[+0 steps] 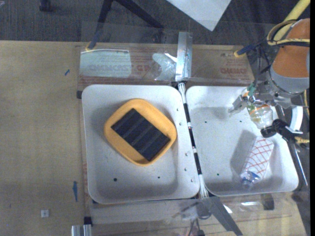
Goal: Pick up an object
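A clear plastic bottle [258,157] with a red-and-white checked label lies at a slant in the right bin [216,176], its blue cap toward the front edge. Its clear far end reaches up under the gripper [254,103], which hangs over the bin's back right part at the end of the grey arm with the orange band [291,58]. Whether the gripper touches the bottle is hard to tell. In the left bin [98,181] rests a yellow rounded-square object [140,131] with a black ribbed panel on top.
A metal divider runs between the two bins [191,141]. Behind the bins lie a clear plastic wrap [165,65] and an upright metal bracket [184,55]. Cables and a black part [276,127] hang beside the gripper at the right bin's right side.
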`<action>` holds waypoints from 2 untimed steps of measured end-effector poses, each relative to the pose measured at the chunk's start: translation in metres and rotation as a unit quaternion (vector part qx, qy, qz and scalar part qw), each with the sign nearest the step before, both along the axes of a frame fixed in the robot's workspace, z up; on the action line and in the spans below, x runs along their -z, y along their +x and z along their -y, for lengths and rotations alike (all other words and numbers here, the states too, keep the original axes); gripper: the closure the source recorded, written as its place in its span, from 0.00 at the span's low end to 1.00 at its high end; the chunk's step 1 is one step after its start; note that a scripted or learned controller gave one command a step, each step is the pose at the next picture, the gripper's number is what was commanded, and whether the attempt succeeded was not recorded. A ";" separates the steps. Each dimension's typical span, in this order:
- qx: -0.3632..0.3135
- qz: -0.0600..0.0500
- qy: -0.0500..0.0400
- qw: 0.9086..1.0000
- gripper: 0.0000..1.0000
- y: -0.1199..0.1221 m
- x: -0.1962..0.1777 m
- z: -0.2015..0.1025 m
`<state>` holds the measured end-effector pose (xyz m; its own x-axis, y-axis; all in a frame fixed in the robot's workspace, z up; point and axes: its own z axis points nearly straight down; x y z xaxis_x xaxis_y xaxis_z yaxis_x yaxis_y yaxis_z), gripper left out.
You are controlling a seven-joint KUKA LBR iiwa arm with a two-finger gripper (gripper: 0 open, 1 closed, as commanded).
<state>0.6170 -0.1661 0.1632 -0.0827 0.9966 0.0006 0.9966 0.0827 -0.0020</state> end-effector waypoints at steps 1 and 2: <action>-0.020 0.002 -0.001 1.000 0.00 0.037 0.006 0.021; -0.176 0.002 0.000 0.984 0.00 -0.033 0.070 0.009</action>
